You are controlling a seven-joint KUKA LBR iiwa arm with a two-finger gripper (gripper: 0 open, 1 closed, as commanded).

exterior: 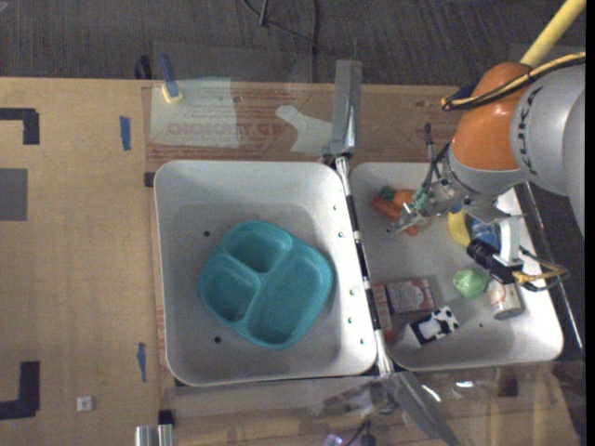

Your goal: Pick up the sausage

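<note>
Nearby, an orange toy (391, 200) crowds the tool (416, 214); its grip state cannot be told.

The grey arm (558, 128) reaches in from the right, orange band (488, 128) bulging above the wrist. It angles down and left, and the gripper (416, 214) hangs low, its small tip pointing leftward.

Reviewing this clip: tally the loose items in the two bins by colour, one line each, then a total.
Teal: 1, divided plate, left bin
Orange: 1
Yellow: 1, partly hidden
Green: 1
Black and white: 1
Reddish packet: 1
White can: 1
Total: 7; more may sit under the arm.
</note>
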